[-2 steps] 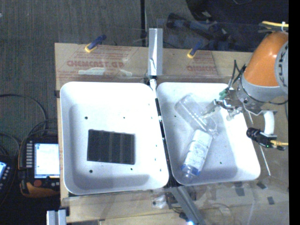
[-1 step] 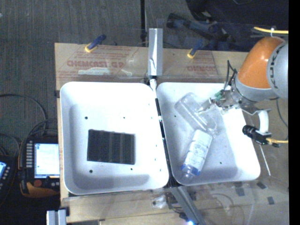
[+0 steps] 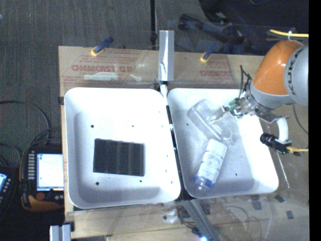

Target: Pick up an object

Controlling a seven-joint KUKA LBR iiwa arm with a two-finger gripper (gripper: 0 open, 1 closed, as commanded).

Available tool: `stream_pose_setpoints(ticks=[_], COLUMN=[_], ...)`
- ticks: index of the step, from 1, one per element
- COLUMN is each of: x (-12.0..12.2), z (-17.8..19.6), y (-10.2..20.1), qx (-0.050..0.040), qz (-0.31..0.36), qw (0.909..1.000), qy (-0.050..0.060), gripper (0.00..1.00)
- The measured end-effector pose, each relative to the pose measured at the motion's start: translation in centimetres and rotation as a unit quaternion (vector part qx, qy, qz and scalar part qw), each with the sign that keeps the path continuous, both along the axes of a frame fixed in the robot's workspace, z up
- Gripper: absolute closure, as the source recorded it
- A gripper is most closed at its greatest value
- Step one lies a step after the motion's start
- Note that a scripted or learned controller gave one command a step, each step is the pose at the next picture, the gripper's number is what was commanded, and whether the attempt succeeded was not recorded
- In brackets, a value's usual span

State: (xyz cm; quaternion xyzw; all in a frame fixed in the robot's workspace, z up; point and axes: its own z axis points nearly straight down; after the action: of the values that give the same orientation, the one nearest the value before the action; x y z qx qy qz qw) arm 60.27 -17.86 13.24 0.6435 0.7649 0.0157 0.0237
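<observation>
In the right bin point(image 3: 261, 179) lies a clear plastic bottle point(image 3: 210, 163) with a white label, its blue cap pointing toward the front edge. Behind it rests a clear plastic container point(image 3: 209, 118), tilted on its side. The left bin point(image 3: 75, 134) holds a flat black ribbed pad point(image 3: 119, 157). My gripper point(image 3: 234, 107) hangs over the back right part of the right bin, just right of the clear container and close to its upper end. The grey arm with its orange band point(image 3: 275, 74) comes in from the right.
Blue and yellow clamps point(image 3: 102, 45) hold a brown board behind the bins. A metal post point(image 3: 165, 56) stands at the back between the bins. A black cable fitting point(image 3: 271, 140) hangs off the arm over the right bin's right rim.
</observation>
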Motion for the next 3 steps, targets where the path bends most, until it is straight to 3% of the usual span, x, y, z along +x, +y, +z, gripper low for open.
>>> stream_pose_setpoints(ticks=[3], x=[-0.17], z=[-0.08], y=[-0.02], qx=[-0.0069], qz=[0.075], qw=[0.9972], qy=[-0.006], gripper=[0.00])
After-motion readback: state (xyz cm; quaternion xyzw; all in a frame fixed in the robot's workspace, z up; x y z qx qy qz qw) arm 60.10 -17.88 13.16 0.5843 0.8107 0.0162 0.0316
